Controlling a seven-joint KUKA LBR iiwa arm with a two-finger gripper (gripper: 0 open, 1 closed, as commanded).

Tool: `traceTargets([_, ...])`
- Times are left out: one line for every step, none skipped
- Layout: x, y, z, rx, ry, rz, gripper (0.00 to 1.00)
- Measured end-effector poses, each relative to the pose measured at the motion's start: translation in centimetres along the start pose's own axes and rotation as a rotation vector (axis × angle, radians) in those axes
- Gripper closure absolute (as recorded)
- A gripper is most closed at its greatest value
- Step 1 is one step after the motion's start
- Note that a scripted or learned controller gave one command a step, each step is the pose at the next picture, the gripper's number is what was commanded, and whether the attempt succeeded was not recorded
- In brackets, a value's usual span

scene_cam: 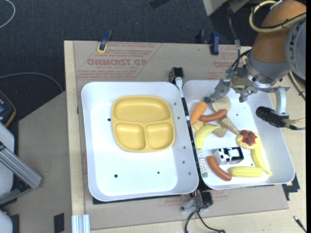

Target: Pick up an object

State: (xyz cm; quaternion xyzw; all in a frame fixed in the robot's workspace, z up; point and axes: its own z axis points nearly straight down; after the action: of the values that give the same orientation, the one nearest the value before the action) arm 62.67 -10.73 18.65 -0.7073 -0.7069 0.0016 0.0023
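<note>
Toys lay crowded in the right bin, the task's things all on that side. A carrot sat near the bin's left wall, with a red sausage just beside it and partly across it. Below those lay a banana, touching a tan wooden piece. Toward the right stood a small pastry with a red top, and a second banana ran down from it along the right side. Near the front edge sat a black-and-white cow-patterned block, a second sausage to its left, and a corn cob below it. A pale round piece lay at the back of the pile.

The gripper hung over the back of this bin, above the pale round piece, its two fingers spread apart with no toy between them. The grey arm with its orange band reached in from the right.

The left bin touched the right one along their shared edge and held a yellow divided tray, lying flat near its middle. Both bins rested on a cardboard sheet held by clamps at the back.
</note>
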Motion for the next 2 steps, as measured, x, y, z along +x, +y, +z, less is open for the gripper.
traceTargets([-0.5,-0.7,4.8,0.001,0.0,0.0,0.0])
traceTargets([-0.7,-0.6,9.6,-0.003,-0.002,0.0,0.0])
